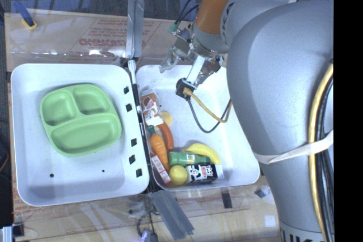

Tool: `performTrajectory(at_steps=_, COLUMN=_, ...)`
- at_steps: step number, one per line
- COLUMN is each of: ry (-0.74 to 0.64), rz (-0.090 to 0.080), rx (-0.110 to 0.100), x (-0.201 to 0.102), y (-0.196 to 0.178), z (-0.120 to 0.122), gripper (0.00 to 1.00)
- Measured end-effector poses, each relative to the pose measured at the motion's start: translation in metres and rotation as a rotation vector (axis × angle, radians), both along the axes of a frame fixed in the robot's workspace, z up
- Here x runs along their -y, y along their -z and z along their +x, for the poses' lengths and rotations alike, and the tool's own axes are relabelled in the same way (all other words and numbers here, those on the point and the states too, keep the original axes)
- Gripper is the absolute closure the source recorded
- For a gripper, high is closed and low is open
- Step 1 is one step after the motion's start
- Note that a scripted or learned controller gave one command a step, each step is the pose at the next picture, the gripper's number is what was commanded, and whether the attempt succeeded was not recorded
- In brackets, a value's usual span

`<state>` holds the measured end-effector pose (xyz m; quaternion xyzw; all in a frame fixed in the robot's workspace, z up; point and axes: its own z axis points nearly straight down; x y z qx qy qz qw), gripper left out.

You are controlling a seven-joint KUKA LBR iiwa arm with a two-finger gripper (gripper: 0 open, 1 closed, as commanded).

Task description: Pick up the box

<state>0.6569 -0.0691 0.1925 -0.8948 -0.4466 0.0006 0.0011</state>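
Observation:
Two boxes lie in the right bin [241, 147]. A brown and white carton [150, 108] rests against the bin's left wall. A black and white box [203, 173] sits at the front edge among toy food. My gripper [175, 76] hangs over the bin's far end, above and to the right of the brown carton and apart from it. Its fingers [167, 63] are spread open with nothing between them. A yellow cable loops down from the wrist.
Beside the boxes lie a carrot [159, 149], a red sausage shape [167, 134], a green bottle [182, 157], a banana [204, 151] and a lemon [177, 174]. The left bin [28, 173] holds a green divided plate [81, 118]. The arm's bulk covers the right side.

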Motion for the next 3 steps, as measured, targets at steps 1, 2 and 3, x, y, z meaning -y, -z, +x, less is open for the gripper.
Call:
performTrajectory(at_steps=1, ry=-0.127, rz=0.001, rx=-0.003, x=0.039, y=0.097, z=-0.042, gripper=0.0)
performTrajectory(at_steps=2, ry=-0.019, rz=0.0, rx=-0.001, x=0.068, y=0.101, z=-0.001, gripper=0.0)
performTrajectory(at_steps=3, ry=0.261, rz=0.0, rx=-0.004, x=0.045, y=0.102, z=-0.089, gripper=0.0)
